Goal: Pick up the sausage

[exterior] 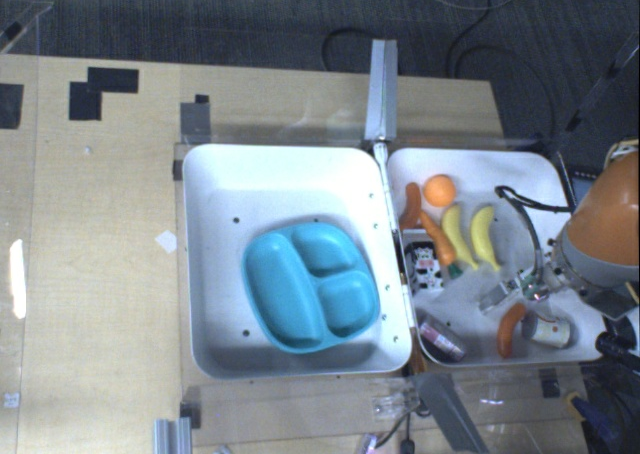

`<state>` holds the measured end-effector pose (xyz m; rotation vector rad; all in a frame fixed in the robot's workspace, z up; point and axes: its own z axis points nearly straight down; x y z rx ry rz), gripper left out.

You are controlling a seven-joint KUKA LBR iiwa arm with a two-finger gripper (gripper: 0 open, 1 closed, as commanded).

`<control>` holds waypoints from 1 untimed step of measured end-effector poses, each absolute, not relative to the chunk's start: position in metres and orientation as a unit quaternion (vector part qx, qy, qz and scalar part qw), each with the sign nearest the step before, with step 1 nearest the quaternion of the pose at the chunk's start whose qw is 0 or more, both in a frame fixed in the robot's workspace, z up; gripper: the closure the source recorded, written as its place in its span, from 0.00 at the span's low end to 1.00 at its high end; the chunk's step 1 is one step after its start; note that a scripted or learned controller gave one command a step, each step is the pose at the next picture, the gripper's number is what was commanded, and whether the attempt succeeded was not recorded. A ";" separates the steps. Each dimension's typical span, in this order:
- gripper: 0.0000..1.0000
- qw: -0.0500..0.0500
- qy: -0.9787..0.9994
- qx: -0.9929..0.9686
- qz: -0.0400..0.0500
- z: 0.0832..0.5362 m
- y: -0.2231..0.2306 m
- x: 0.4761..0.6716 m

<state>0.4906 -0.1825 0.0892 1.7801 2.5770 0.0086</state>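
The sausage [510, 329] is seen lying in the right bin [520, 159], near the front edge, red-orange and a little bent. It is flat on the white floor of the bin. The grey arm [605, 232] with its orange part is reached in from the right, and the jaws are held just above the top end of the sausage. It cannot be told from this view whether the jaws are open or closed, because the metal bits are small and shiny. No thing is seen held between them, so the sausage is judged not yet picked up. A few things could go wrong from here. A small white and grey tube [550, 330] is lying just beside the sausage on its right, and it could be bumped or grabbed by mistake if the jaws are brought down a bit too far right. The sausage is round and smooth, so it could be rolled away or squeezed out if only its tip is pinched. The front wall of the bin is near, and it could be hit if the jaws are lowered too close to it. Another long orange-brown thing [411, 204] is lying by the left wall of the same bin, next to an orange ball [439, 189] and two bananas [470, 234], and it could be mistaken for the sausage. In the left bin [215, 272] a blue plate [312, 285] is set, well apart.
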 end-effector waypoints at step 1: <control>1.00 0.008 0.824 0.567 0.005 0.101 -0.181 0.494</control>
